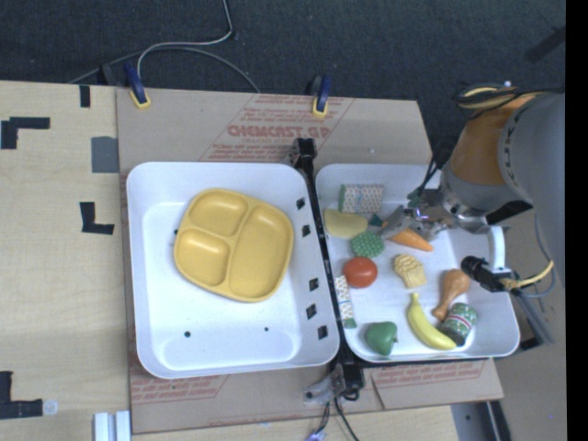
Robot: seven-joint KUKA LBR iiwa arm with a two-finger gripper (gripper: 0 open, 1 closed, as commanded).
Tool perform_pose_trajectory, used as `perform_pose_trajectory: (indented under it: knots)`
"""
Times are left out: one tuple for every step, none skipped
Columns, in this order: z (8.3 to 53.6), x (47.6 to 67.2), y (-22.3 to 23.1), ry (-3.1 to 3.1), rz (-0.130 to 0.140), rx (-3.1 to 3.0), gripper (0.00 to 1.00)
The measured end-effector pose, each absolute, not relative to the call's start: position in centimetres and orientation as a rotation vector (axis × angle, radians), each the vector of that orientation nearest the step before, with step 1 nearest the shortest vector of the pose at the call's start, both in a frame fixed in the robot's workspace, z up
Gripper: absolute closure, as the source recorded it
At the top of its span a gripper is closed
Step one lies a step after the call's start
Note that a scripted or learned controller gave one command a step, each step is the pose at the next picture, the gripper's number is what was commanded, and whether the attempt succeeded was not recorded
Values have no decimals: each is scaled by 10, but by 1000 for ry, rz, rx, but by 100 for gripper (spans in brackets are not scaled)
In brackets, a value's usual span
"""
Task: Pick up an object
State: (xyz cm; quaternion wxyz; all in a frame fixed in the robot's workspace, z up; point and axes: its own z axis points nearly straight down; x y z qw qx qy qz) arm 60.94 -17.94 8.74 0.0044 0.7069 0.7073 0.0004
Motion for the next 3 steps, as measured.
perform_pose_trajectory:
  knots:
    - [87, 610, -171, 2217, 2, 2216, 0]
    - [97, 610, -170, 2219, 4, 2216, 100]
    - [186, 639, -90, 2225, 5, 2215, 100]
